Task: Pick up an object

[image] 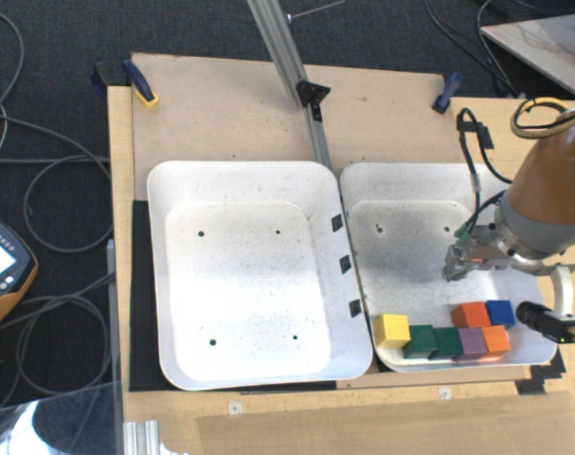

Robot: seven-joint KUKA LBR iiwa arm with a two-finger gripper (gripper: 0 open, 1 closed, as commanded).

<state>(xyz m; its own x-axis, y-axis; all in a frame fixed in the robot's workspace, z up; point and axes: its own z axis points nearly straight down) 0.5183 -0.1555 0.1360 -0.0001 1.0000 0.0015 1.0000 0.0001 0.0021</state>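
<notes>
Bench (230, 112) of pale board, clamped blue at the far corners, dark carpet and loose cables around it. Slanted metal pole (285, 55) crosses the far side. Left bin (164, 254) white, speckled. Right bin (401, 188) holds blocks bunched along its near edge: yellow block (394, 328) leftmost, green blocks (435, 341) next, then purple block (473, 343), red block (474, 314), blue block (500, 312), orange block (495, 340). Gripper (458, 265) hangs low over the right bin floor, just beyond the blocks; cannot tell its spread; nothing seen pinched.
</notes>
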